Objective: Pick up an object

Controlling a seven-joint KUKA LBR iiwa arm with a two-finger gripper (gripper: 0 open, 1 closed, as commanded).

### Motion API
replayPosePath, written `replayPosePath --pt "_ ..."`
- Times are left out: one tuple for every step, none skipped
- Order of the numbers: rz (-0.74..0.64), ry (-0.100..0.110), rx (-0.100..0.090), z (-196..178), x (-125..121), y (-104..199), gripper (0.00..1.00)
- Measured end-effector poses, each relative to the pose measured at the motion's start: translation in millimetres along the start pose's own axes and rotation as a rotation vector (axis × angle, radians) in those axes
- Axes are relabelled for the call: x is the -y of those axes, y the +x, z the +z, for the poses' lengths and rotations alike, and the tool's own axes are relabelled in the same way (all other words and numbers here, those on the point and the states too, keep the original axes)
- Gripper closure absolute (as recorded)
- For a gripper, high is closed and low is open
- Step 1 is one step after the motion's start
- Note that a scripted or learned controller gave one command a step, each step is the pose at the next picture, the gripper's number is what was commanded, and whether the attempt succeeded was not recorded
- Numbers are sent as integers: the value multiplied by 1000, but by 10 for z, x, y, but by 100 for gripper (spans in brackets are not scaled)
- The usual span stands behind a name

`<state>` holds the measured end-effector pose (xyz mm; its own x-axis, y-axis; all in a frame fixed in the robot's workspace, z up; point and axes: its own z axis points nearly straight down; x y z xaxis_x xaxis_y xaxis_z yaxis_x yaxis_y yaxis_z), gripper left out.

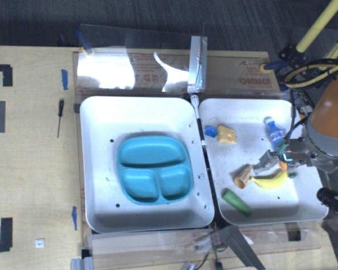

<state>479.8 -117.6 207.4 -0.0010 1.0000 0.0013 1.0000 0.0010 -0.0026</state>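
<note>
In the right bin [245, 108] lie a yellow banana [270, 180], a tan cone-shaped piece [243, 176], a green cylinder [236, 202], a yellow block [227, 135], a small blue piece [210, 131] and a blue bottle [274, 131]. My gripper [268, 162] hangs low over the bin's right half, just above the banana and right of the cone, with its metal fingers [265, 160] spread apart. I see nothing between them.
The left bin [96, 122] holds a blue divided tray [155, 169]. A metal divider [196, 63] and clear sheeting stand behind the bins. Yellow and black cables [310, 72] crowd the upper right. A screwdriver [59, 117] lies on the wooden bench at left.
</note>
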Motion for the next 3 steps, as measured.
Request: replayPosePath --pt "-77 2 -1 1112 12 269 0" --pt "-251 -8 2 1195 -533 144 0" --pt "-250 -15 3 1086 -557 141 100"
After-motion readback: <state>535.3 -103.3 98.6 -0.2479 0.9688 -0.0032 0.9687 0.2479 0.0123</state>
